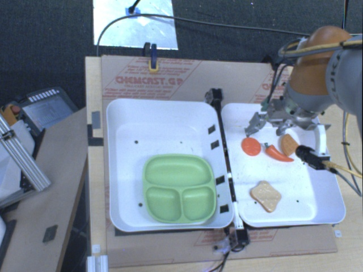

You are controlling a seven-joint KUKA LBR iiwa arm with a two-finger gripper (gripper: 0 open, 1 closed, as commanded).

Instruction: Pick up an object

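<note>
Orange plastic carrot (279, 152), round red tomato (251, 147) and tan bread slice (266, 196) all lie in the right-hand white bin (323, 208), unlifted, beneath the grey gripper (266, 125) with fingers apart and empty.

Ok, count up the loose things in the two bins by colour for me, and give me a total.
Green: 1, the divided plate in the left bin.
Red or orange: 2, the tomato and the pepper in the right bin.
Tan or brown: 2, the bread slice and the bread roll.
Total: 5
</note>
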